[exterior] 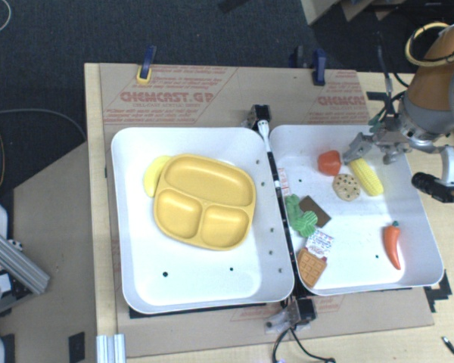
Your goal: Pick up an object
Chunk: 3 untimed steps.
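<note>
In the right bin (420, 225) lie several toy foods: a red tomato (329, 162), a yellow corn cob (367, 177), a round cookie (346, 187), an orange carrot (393, 246), a green leafy piece (302, 218), a brown chocolate square (316, 209) and a waffle (311, 267). My gripper (374, 153) hangs over the bin's far right part, just above the corn cob. It is open with nothing between its fingers (355, 150).
The left bin (136, 263) holds a yellow divided plate (204, 201) with a yellow piece (153, 174) peeking out at its far-left edge. A white tag (321, 240) lies near the waffle. Clamps (144, 72) hold the cardboard at the back.
</note>
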Each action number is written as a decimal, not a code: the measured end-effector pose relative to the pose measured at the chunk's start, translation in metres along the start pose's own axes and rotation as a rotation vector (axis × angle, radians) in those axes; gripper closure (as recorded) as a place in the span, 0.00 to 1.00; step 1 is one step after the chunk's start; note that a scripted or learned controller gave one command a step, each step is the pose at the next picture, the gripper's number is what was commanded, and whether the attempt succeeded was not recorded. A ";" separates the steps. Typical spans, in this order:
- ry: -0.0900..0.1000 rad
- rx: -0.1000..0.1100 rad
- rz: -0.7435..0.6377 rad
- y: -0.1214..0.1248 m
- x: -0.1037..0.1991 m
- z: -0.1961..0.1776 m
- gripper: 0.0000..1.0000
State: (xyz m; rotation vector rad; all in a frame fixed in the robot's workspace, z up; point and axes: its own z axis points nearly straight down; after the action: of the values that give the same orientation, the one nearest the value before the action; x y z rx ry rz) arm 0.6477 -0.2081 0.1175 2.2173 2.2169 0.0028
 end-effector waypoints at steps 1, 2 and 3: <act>0.004 0.009 -0.002 0.000 0.001 0.034 0.00; 0.002 0.003 -0.003 0.001 0.001 0.021 1.00; 0.000 -0.001 -0.001 0.006 0.001 -0.023 1.00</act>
State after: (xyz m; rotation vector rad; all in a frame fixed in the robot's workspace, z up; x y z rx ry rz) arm 0.6541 -0.2073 0.1409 2.2159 2.2174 0.0047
